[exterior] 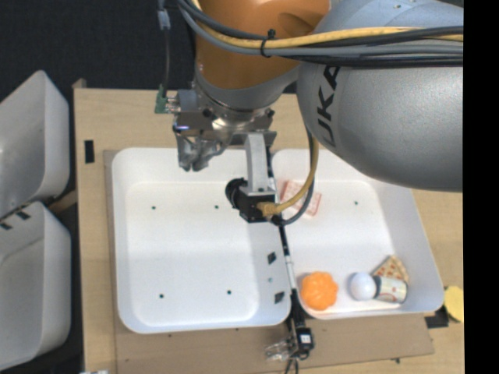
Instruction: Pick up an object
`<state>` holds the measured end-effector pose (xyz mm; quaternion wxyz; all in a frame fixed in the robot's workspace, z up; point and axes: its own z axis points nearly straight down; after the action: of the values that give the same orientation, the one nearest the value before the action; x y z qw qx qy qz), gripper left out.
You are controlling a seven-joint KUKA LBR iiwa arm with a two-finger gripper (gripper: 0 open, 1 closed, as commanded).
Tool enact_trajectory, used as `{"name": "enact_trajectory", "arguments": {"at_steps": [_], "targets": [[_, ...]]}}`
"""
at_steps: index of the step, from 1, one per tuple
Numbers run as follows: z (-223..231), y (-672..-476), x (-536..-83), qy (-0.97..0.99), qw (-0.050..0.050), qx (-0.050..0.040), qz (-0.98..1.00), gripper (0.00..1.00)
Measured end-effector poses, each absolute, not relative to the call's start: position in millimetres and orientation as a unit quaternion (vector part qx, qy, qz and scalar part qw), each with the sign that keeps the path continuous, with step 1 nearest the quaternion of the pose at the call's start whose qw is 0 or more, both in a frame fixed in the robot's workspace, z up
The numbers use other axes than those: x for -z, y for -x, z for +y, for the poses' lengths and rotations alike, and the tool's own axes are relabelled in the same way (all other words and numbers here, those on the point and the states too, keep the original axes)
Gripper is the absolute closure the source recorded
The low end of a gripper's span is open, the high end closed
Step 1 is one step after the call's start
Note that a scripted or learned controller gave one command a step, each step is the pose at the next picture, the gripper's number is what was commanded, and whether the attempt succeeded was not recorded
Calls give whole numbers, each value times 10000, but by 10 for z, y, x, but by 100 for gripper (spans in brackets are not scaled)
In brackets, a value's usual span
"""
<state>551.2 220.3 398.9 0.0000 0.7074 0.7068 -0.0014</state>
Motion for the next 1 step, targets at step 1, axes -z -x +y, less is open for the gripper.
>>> {"name": "enact_trajectory", "arguments": {"at_steps": [1], "targets": [[2214,-5899,-4743,-7074,19,-33,7068,100]]}}
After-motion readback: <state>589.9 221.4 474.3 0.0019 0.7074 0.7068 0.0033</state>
